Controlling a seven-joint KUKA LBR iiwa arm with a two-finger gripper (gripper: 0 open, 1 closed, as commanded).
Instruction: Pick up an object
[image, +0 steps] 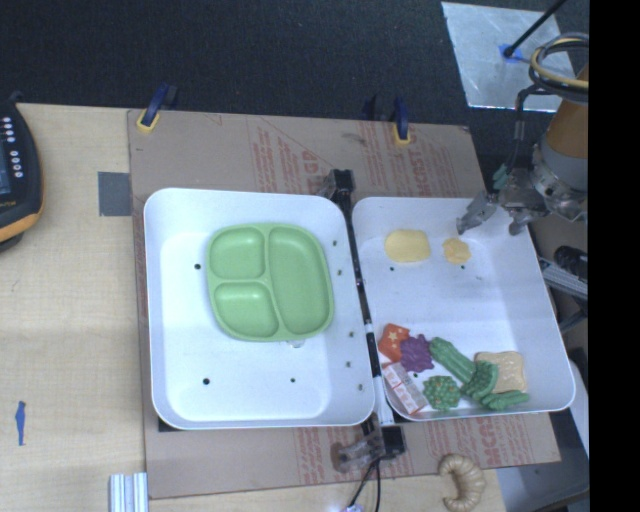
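Upper right of frame: I see the gripper (492, 213), fingers spread wide, holding nothing.
Arm: cut off by the frame edge.
Lower right bin (520, 310): toy food pile (455, 372), overlapping, hard to separate.

A wooden table (70, 330) is covered by a clamped cardboard sheet (260, 150), on which two white bins (160, 300) (540, 290) are set side by side; a croissant-shaped toy (462, 480) lies at the near edge.

Single fixed camera above bench (80, 300), looking down aslant on both bins (170, 300).

Grey arm (556, 185), orange band, yellow-black cables.
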